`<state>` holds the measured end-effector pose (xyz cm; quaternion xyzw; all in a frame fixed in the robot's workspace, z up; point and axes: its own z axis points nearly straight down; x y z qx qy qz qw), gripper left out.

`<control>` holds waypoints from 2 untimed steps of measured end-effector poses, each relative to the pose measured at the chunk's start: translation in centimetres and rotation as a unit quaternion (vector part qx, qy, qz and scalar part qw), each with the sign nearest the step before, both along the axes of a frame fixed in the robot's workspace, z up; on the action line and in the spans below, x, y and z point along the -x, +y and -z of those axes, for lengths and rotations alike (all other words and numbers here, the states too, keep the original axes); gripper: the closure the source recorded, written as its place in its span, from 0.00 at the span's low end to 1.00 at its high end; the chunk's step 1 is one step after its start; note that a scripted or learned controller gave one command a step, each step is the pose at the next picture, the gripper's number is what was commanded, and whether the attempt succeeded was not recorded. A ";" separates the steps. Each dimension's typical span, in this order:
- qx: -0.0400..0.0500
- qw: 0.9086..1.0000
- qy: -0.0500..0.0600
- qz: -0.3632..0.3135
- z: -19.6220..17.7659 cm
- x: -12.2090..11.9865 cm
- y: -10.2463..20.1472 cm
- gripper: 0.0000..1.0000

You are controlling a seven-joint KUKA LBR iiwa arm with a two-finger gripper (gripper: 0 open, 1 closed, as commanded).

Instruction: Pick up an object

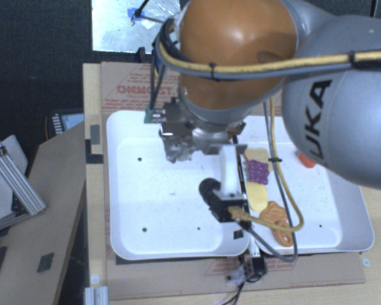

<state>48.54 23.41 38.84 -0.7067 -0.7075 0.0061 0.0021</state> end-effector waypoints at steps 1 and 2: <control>-0.003 1.000 -0.007 0.002 -1.5 -0.2 -5.3 1.00; -0.005 1.000 -0.013 0.002 -12.3 -0.2 -9.6 1.00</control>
